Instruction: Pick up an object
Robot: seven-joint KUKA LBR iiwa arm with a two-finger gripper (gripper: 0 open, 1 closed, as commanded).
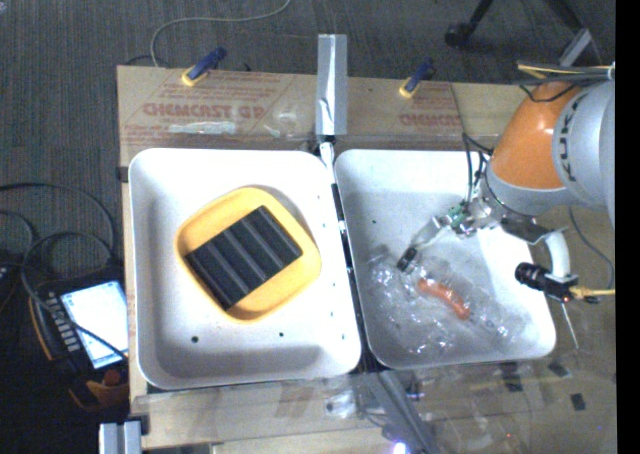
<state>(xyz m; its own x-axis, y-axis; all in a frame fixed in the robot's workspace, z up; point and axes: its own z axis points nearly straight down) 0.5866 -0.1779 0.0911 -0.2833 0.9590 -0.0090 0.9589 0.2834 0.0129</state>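
Note:
A clear crumpled plastic bag lies in the right bin, with an orange piece showing inside it. My gripper reaches down-left from the orange-banded wrist; its dark tip sits at the bag's upper left edge. A yellow pad with a black ribbed top rests in the middle of the left bin.
A metal divider post stands between the bins at the back. Two blue-and-yellow clamps hold the cardboard backing. A tablet lies on the floor at the left. Cables hang near the arm's wrist.

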